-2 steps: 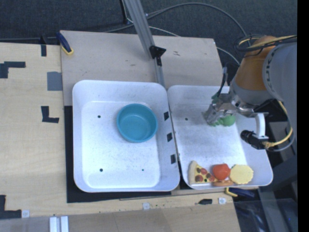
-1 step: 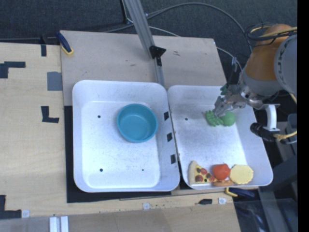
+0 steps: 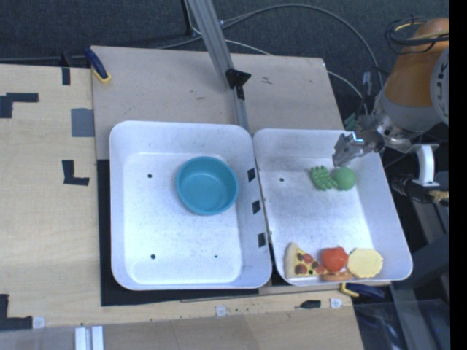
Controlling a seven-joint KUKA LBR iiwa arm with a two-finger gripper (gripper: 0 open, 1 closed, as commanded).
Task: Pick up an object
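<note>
Your gripper (image 3: 346, 154) hovers just above the green toy (image 3: 332, 178) in the right bin (image 3: 379, 217), approach under way; whether its jaws are parted, you cannot tell. Next comes a descent centred on the toy.

Even, diffuse overhead light, moderately bright. Soft faint shadows inside two shallow white plastic bins (image 3: 117, 195). Mild glare on glossy orange arm band (image 3: 412, 79). Slightly soft, grainy overall; dark carpet underexposed.
</note>
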